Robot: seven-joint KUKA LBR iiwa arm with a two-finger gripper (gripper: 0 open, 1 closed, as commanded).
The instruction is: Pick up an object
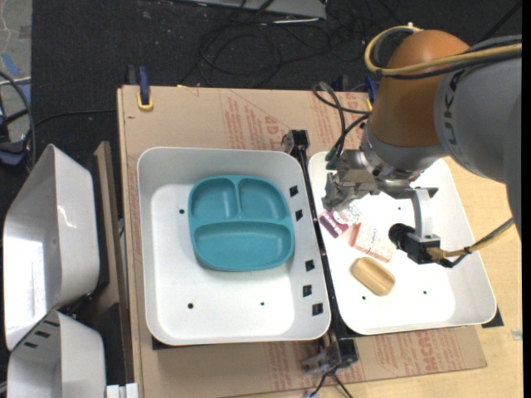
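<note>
My gripper (338, 196) hangs over the left part of the right bin (465, 297), under the arm's orange band. Just below its tip lies a small pink and purple item (331, 224), close to the bin's left wall. Whether the gripper touches that item I cannot tell. A white packet with red print (366, 238) lies to the right of the pink item. In front of the packet rests a tan, loaf-shaped object (373, 276). The arm hides the bin's back part.
The left bin (166, 305) holds a teal divided plate (241, 222) near its middle. A black divider with clips (314, 264) runs between the two bins. A black bracket (413, 243) on the arm hangs over the right bin. White containers (46, 239) stand at the far left.
</note>
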